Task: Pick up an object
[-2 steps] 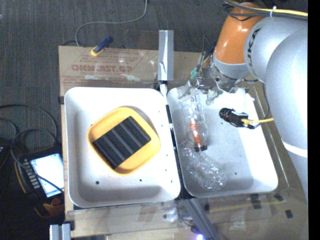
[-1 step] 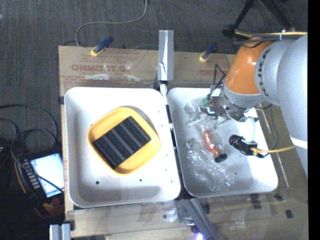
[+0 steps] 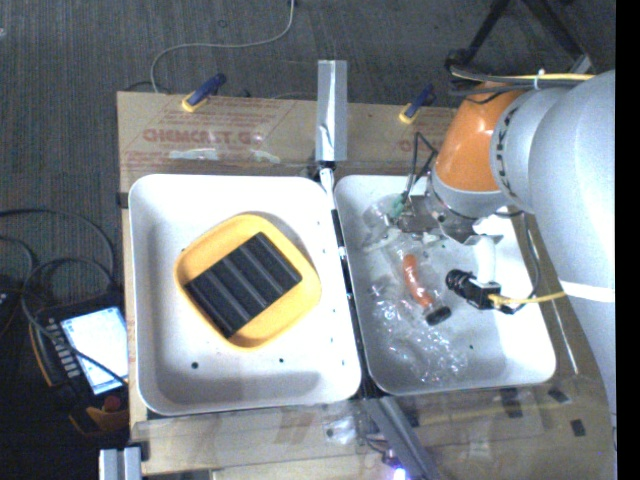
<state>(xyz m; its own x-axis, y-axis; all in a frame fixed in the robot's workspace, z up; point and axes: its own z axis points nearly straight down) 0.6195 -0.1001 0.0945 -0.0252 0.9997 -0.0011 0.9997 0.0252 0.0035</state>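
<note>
Cardboard-topped bench (image 3: 230, 133), dark carpet (image 3: 80, 28) around; white bins (image 3: 160, 268), yellow tray (image 3: 250, 278) in left.

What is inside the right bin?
An orange stick, a small black piece and crumpled clear plastic lie on its floor. The arm covers the upper right corner of the bin, so anything there is hidden.

Yellow block (image 3: 249, 279) with ribbed black top lies askew in left bin (image 3: 165, 208); orange stick (image 3: 413, 278) in right bin (image 3: 530, 360).
</note>
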